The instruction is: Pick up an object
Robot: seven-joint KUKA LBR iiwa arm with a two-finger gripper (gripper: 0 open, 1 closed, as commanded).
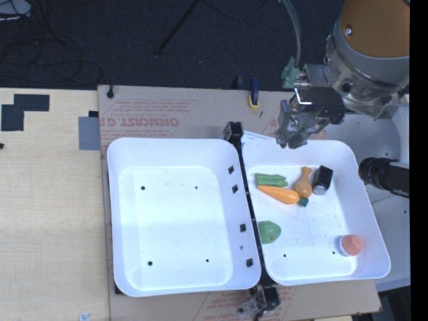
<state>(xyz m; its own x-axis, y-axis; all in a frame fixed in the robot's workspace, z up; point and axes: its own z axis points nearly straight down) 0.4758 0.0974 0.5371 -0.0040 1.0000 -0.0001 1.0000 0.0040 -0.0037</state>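
Hovering claw (pixel 291 139): above right bin's (pixel 364 199) far edge, holding nothing; grip state I cannot tell.
Toy carrot (pixel 279 194): near that bin's far side, beside green pod (pixel 270 179).
Black block (pixel 322 179): just right.
Green lump (pixel 269 231): left wall.
Pink disc (pixel 351 245): near right corner.

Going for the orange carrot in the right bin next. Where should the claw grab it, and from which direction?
Probably the carrot at its thick middle, coming straight down from above. It lies flat, tip pointing to the view's left, so set the claw across its narrow width. The green bean pod sits close along its far side and the small gourd near its stem end, so stay tip-side of centre.
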